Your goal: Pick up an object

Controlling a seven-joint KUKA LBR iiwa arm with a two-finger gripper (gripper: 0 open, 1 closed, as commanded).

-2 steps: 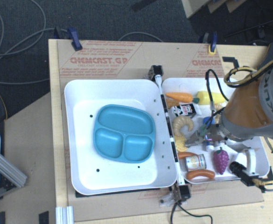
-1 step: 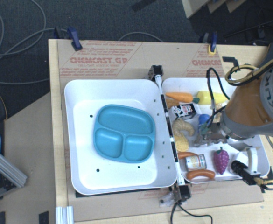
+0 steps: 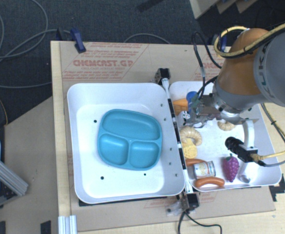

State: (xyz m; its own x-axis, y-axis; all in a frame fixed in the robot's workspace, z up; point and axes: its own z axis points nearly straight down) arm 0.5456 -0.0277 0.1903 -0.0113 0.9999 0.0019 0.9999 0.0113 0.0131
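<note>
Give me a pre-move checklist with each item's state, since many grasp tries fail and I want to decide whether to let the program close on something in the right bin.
1. Tool is over the right white bin: ok.
2. Something is held between the tool's parts: cannot tell, the wrist hides them.
3. A target lies close by: ok, the pale curled croissant-shaped toy sits just below the tool.
4. Target is free of neighbours: not ok, the small silver can and purple grape bunch crowd that bin.
5. Left white bin holds a drop-off place: ok, the blue divided plastic plate lies flat there.
</note>
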